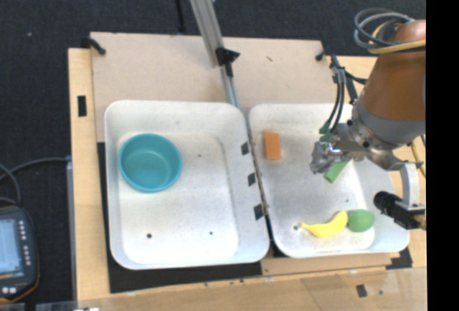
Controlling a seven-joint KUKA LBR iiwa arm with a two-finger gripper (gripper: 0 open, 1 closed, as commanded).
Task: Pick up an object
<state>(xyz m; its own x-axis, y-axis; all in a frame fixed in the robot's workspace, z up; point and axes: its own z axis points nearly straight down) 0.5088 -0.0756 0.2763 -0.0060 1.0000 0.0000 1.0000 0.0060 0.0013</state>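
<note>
Dark carpet is seen around a tan desk that carries two white bins side by side. A teal bowl is set in the left bin. In the right bin, an orange block lies near the divider, while a yellow banana and a green round fruit rest touching at the near wall. The gripper is positioned over a green block; whether it is open or closed cannot be told.

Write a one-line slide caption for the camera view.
KUKA arm's gripper over a green block in the right bin; orange block, banana, green ball nearby; blue bowl in left bin.
</note>
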